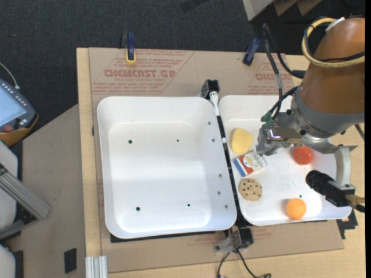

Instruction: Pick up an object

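Just a red-white-blue carton (249, 164), tilted.

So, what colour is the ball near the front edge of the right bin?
Orange: the ball shows best in the camera view.

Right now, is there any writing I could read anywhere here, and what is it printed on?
"CHEMCAST G P": red print on the brown board behind the left bin; the last letters are unclear.
Red print on the board behind the right bin: too blurred to read.
Small red, white and blue packet: print too small to read.
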{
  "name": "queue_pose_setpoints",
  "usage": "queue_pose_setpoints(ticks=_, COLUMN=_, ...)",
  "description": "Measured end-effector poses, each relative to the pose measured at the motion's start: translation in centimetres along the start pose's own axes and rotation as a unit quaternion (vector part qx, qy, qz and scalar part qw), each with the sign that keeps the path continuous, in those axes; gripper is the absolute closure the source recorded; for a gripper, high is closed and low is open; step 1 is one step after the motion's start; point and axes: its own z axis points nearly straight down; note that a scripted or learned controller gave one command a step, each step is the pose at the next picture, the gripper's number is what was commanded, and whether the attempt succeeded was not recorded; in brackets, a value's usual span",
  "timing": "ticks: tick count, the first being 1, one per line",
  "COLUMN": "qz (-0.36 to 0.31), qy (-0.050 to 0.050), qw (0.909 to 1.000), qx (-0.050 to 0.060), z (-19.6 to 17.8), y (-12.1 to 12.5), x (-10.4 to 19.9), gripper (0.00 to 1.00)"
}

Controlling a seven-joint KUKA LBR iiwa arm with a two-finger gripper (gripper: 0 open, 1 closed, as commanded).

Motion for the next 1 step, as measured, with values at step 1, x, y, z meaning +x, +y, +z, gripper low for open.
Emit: queue_pose_setpoints(ticks=1, qz=0.000, qy=0.000, qw=1.0000, qx=-0.001, z=-0.99, y=0.06, x=0.01, gripper=1.00)
